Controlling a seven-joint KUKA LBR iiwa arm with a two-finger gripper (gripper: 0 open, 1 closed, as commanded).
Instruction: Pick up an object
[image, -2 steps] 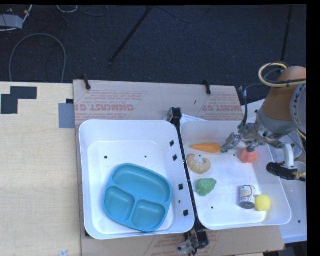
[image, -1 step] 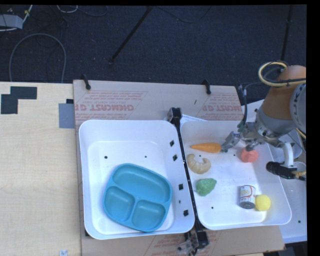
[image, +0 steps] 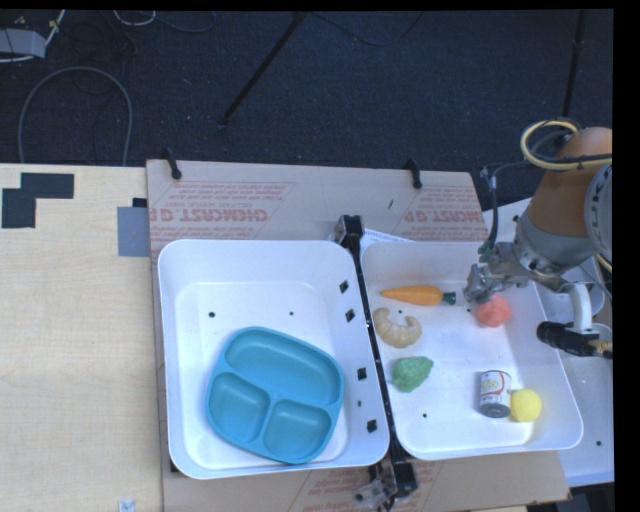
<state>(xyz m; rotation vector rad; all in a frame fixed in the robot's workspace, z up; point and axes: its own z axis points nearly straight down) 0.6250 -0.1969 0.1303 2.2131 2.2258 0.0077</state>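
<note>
Two white bins sit side by side on a tabletop (image: 70, 350), seen from above. L bin (image: 185, 270) holds a blue divided tray (image: 275, 392), three compartments, lying toward its near R corner. A black divider strip (image: 365, 340) runs btwn the bins. R bin (image: 450, 445) holds, L to R: a tan croissant-like pastry (image: 396, 327) and a green leafy piece (image: 411, 372) near the divider, pastry above the green; an orange carrot (image: 413, 295) w/ dark stem end at the far side; a small can (image: 493, 392) touching a yellow ball (image: 525, 405) near the front R corner; a pink-red round object (image: 492, 312) by the R wall. The arm's hand (image: 484, 288) hangs directly over the pink-red object, just at its upper L edge; whether it is clenched or released cannot be told. Cardboard (image: 260, 205) lies under the bins; cables (image: 80, 100) trail across the dark floor behind.
</note>
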